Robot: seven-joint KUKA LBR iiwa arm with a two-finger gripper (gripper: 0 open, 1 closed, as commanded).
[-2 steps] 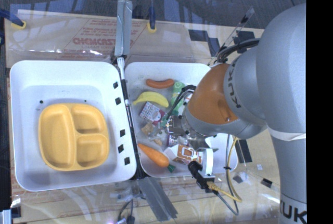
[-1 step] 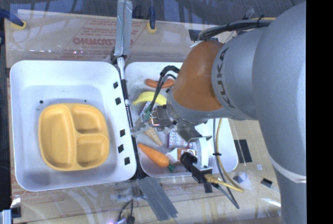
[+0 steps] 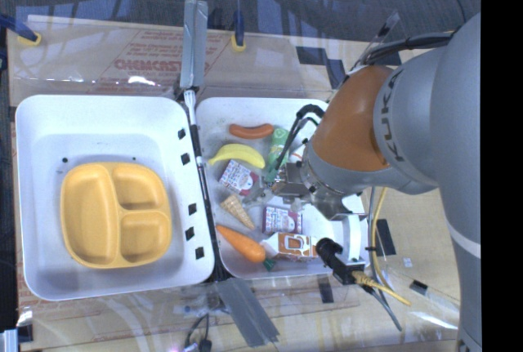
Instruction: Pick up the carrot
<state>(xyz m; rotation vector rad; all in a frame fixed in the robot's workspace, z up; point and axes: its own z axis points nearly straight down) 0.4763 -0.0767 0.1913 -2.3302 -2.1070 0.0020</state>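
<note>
A: Where is the carrot (image 3: pixel 240 243)?

B: In the right-hand bin (image 3: pixel 214 115), near its front-left corner. It lies flat and slantwise, its green stalk end toward a small orange-and-white carton (image 3: pixel 295 245) just beside it along the front wall.

A: And the arm (image 3: pixel 384 130)?

B: It reaches in from the right, over the right half of that bin. The gripper (image 3: pixel 280 181) hangs above the middle of the bin, by the bin's centre clutter, well apart from the carrot.

A: Does it have anything?

B: I cannot tell. The wrist and cables hide its working end, so how wide it stands is unclear.

A: What else is in that bin?

B: A sausage (image 3: pixel 252 130) near the back wall, a banana (image 3: pixel 237 154) just in front of it, a green item (image 3: pixel 279 141) partly under the arm, a small printed packet (image 3: pixel 235 176), an ice-cream cone (image 3: pixel 239 211) left of centre, and another small carton (image 3: pixel 281 219) beside it.

A: The left bin (image 3: pixel 33 179)?

B: It carries a yellow divided plate (image 3: pixel 115 214), sitting toward its front-left part.
</note>
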